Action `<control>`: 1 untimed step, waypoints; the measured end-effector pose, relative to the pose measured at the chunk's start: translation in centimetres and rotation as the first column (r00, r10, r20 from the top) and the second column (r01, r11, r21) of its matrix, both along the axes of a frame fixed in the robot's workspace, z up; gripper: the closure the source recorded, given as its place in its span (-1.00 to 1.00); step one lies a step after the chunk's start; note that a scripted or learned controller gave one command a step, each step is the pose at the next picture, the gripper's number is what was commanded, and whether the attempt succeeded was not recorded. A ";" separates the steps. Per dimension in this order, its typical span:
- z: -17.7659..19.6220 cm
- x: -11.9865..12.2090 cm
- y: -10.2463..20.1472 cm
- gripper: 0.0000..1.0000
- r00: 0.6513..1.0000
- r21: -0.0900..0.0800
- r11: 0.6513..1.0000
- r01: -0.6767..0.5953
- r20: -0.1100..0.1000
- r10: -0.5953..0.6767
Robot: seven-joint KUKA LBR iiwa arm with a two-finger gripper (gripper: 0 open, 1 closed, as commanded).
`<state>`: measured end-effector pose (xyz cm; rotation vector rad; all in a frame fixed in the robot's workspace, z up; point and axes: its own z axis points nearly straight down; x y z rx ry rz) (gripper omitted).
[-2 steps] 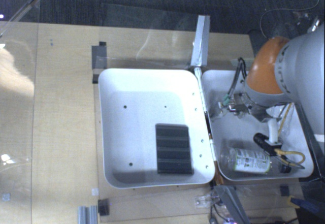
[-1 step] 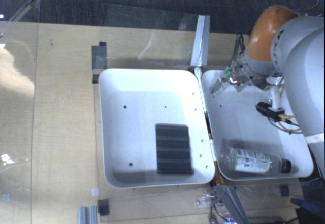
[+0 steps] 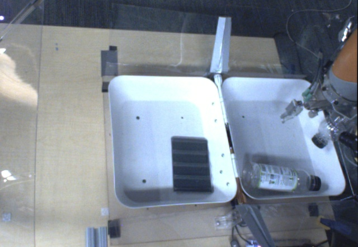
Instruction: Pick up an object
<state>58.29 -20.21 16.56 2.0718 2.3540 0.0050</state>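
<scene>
1. Camera view, left bin (image 3: 120, 128): holds a dark ribbed block (image 3: 191, 164), lying flat toward the near wall, well apart from the arm. Probably not the target now, given how far off the arm stands.
2. Camera view, right bin (image 3: 246, 94): carries a clear bottle (image 3: 282, 177) on its side along the near wall, label up, dark cap pointing right. Lies low against the wall, likely because it rolled there on the shallow floor; awkward for a straight descent so close to the rim.
3. Camera view, right edge: pincer (image 3: 305, 107) hangs above the far right part of the right bin, apart from the bottle, nothing seen between its fingers. Open or closed: cannot tell, too small and cluttered.
4. Judgement: grasp not yet made; needs a move nearer the bottle, across its body.
5. Surface (image 3: 67, 128): pale wood under both bins.
</scene>
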 end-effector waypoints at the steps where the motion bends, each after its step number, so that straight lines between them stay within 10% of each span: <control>1: -7.7 -6.7 -0.2 -1.00 0.973 -0.001 0.973 -0.232 0.005 0.232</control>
